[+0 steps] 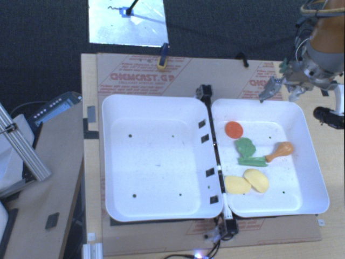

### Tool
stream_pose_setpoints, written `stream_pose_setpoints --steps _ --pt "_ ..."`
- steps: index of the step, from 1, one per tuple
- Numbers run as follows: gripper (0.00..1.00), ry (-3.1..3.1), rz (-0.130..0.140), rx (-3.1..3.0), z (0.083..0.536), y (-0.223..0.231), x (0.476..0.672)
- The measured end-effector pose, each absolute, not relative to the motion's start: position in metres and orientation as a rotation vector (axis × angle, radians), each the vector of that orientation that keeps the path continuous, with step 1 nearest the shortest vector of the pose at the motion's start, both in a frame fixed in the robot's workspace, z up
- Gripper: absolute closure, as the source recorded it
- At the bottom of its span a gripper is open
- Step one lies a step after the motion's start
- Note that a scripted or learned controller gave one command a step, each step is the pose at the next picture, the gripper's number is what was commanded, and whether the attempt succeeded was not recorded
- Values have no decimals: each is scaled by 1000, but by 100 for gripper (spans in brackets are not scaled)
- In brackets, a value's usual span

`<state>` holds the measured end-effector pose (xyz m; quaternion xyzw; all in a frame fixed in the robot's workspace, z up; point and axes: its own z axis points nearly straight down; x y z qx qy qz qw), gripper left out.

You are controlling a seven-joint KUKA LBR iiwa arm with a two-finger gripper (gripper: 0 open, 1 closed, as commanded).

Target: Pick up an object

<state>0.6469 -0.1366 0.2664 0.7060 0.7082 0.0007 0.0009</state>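
— Five small things lay in the right bin (pixel 310 171), all below and to the left of the pincer (pixel 280 89) as we saw it from the camera: an orange disc (pixel 233 129), a green leafy piece (pixel 246 147) with a green strip (pixel 253 161) under it, an orange drumstick shape (pixel 280 152), and two pale yellow lumps (pixel 247 183) touching each other, farthest from the pincer.

— Was the pincer clamped on anything?

— We saw nothing between its prongs. It hung over the bin's far right corner, above the rim, and the prongs looked apart to us, one grey tip pointing left toward the orange disc. We judged it had been held high and off to the side so the arm (pixel 326 36) kept clear of the things before a try.

— What were they made of?

— They looked like smooth moulded plastic toy food, rounded and glossy. The bins were shallow, white and slick. The left bin (pixel 156 155) sat well to the pincer's left. Both rested on a printed cardboard sheet (pixel 145 74) on the bench.

— Which would we have gone for?

— The orange disc, we judged; nearest the pincer and apart from its neighbours.
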Motion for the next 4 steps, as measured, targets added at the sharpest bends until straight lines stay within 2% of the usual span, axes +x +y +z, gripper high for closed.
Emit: stream_pose_setpoints --steps 1,2,3,4 --pt "0 2233 -9 2226 120 -98 604" --pt "0 2220 0 2221 84 -101 536" --pt "0 2214 6 2218 87 -151 505" --pt "0 2224 9 2206 87 -125 575"
